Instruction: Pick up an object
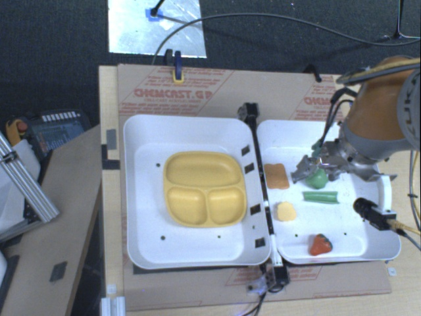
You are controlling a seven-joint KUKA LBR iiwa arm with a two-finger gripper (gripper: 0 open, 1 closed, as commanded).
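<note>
- Gripper (316,170): metal fingers down in the right bin (375,245), closed around a round green object (319,178).
- Nearby: flat green bean (320,197), tan slab (277,176), pale yellow piece (286,211), red strawberry (320,244).
- Left bin (145,176): glossy yellow three-compartment tray (202,188).
- Backing board (197,92) reads "CHEMCAST".

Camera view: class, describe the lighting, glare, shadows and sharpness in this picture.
Camera view: even, soft light; the shiny silver metal sheet at the top throws patchy glare; the two shallow white plastic bins look bright but not blown out; the yellow three-compartment plastic tray casts little shadow; the grey robot hand looks slightly soft.
</note>
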